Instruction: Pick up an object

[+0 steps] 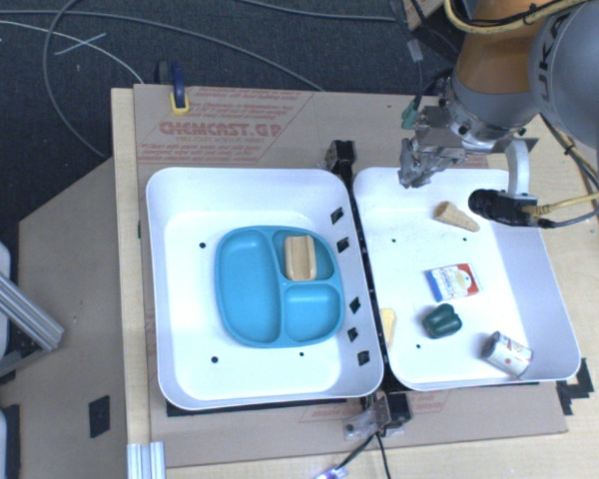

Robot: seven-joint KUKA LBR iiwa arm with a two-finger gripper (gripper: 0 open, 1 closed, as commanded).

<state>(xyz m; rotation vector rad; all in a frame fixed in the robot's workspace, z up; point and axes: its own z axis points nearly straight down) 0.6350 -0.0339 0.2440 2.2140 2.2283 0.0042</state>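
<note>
My gripper hangs over the far left corner of the right bin, and nothing shows under it but white bin floor. Objects lie in this bin: a tan wedge just right of and nearer than the gripper, a small blue, white and red carton in the middle, a dark green lump below it, and a small silver can on its side near the front right corner. A thin yellow piece rests against the bin's left wall.
The left bin holds a blue divided plate with a tan block in its far right compartment. A black divider with clips runs between the bins. A black unit sticks out from the arm beside the wedge.
</note>
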